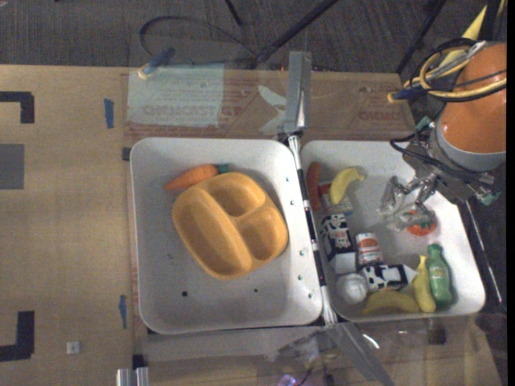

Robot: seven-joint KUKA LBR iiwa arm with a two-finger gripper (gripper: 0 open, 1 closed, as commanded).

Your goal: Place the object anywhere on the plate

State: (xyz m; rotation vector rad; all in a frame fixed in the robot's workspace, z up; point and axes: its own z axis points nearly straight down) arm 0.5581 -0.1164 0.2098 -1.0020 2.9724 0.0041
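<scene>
Two-finger metal gripper hangs over the right white bin, fingers spread, grasping nothing. A small round orange-red toy lies just beneath it on the bin floor. Yellow-orange three-compartment plastic plate sits in the left white bin (orange toy carrot touching its rim).

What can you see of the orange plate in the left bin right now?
The orange plate is a glossy, plastic-looking tray with rounded corners and three compartments, one large and two smaller. It lies flat and turned at an angle near the middle of the left bin. A toy carrot lies against its upper left rim.
</scene>
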